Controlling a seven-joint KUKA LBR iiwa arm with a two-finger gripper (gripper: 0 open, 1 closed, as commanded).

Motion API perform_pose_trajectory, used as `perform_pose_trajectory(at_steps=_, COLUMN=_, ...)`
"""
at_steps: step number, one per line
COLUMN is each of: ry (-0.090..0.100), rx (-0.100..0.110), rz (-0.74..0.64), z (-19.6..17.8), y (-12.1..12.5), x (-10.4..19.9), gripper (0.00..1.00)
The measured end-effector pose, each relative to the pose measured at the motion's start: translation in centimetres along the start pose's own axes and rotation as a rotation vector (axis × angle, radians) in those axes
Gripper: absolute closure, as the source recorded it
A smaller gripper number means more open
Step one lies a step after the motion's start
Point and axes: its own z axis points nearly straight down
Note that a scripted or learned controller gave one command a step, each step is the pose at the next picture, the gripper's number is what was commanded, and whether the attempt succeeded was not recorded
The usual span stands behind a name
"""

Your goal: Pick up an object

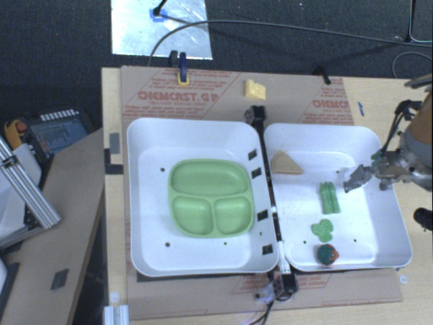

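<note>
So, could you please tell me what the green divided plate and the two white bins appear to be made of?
Green divided plate: likely moulded plastic, matte, with soft rounded compartment edges. White bins: apparently thin formed plastic, smooth and slightly glossy, with rounded corners.

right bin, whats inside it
Inside the right bin: a tan wedge, a green stick bundle, a green leafy piece and a red-green ball. The gripper covers part of its floor.

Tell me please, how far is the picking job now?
Nothing looks picked yet. The tool hovers at the right bin's right side, near the green sticks. Wedge, green piece and ball lie untouched. Grasping and lifting remain.
</note>
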Motion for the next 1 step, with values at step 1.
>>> perform_pose_trajectory(at_steps=1, ry=-0.003, rx=-0.013, rz=-0.004, z=-0.71, y=0.32, x=0.06, gripper=0.00)
